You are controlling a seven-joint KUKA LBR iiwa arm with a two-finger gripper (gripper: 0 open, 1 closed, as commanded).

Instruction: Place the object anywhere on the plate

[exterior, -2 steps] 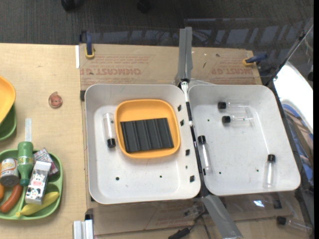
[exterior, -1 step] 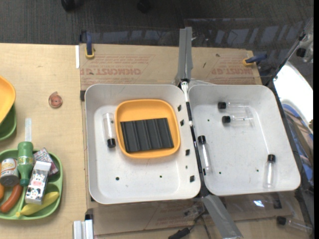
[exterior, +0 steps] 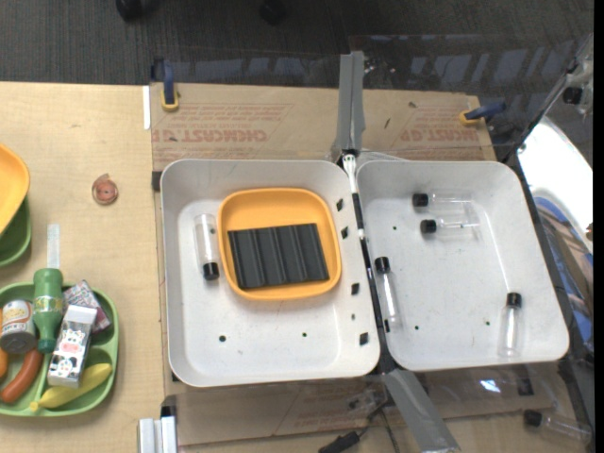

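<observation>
Jaws state: cannot tell. Risk: clear vials [exterior: 511, 324] in right bin [exterior: 453, 291] are round, may roll or slip at grasp and drop short of orange plate [exterior: 279, 206] in left bin [exterior: 274, 333].

An orange plate [exterior: 280, 208] holds a dark ribbed slab [exterior: 279, 256] lying flat.

Two smooth white plastic bins [exterior: 274, 361] sit on brown cardboard [exterior: 311, 125], the left one holding a glossy orange plastic plate [exterior: 236, 210] with a matt dark ribbed slab [exterior: 278, 256], beside clear tubes [exterior: 204, 239] and a pale wood-grain counter [exterior: 75, 130].
</observation>
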